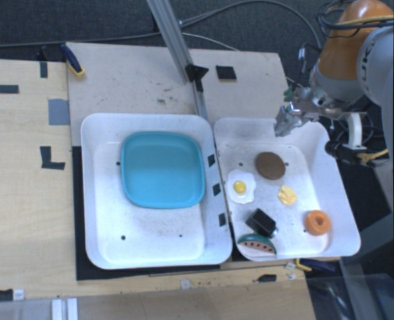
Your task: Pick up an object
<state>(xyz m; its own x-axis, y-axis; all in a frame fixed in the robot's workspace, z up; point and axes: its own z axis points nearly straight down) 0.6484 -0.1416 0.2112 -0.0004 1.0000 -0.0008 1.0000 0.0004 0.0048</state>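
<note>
The right bin [330, 179] holds several small items: a brown round patty [270, 165], a fried egg [241, 187], a small yellow piece [287, 195], an orange donut [317, 223], a black block [261, 222] and a watermelon slice [257, 247]. My gripper [285, 123] hangs over the bin's far edge, above and to the right of the patty, apart from every item. Nothing shows between its fingers.
The left bin [97, 179] carries a blue square plate [163, 169]. A grey metal pole [177, 39] slants down to the bins' far edge. Cables [250, 9] run behind the bench, and a blue-and-yellow tool [72, 60] lies at the back left.
</note>
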